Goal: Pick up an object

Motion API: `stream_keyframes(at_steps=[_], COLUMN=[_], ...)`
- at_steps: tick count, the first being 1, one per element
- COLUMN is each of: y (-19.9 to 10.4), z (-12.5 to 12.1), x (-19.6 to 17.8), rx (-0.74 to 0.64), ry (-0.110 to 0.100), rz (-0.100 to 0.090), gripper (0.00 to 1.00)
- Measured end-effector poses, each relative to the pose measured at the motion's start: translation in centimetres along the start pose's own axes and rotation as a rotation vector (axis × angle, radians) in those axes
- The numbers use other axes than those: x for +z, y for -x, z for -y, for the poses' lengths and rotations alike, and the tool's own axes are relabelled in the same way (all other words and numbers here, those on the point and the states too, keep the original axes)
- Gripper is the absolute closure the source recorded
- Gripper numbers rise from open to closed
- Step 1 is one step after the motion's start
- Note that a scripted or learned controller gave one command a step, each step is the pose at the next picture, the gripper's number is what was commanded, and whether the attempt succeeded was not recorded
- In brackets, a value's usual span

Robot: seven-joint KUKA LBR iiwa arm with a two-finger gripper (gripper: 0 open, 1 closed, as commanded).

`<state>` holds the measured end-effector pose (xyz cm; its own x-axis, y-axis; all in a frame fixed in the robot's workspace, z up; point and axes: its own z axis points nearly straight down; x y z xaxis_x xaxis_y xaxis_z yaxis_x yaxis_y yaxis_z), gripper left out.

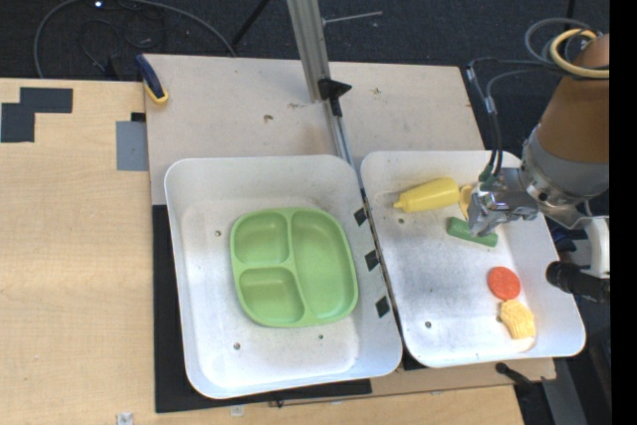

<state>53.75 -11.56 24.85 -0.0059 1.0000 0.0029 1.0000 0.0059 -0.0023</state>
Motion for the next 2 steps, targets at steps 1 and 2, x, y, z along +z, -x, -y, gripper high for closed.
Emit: stream_keyframes(at_steps=[1, 2], y=[-5.8, -10.8], z=[0.1, -0.2], x=[-0.1, 1.5], rx=[0.000, 0.003], ry=[-0.001, -0.003], rz=[0.000, 0.002], gripper=[1.00, 1.00])
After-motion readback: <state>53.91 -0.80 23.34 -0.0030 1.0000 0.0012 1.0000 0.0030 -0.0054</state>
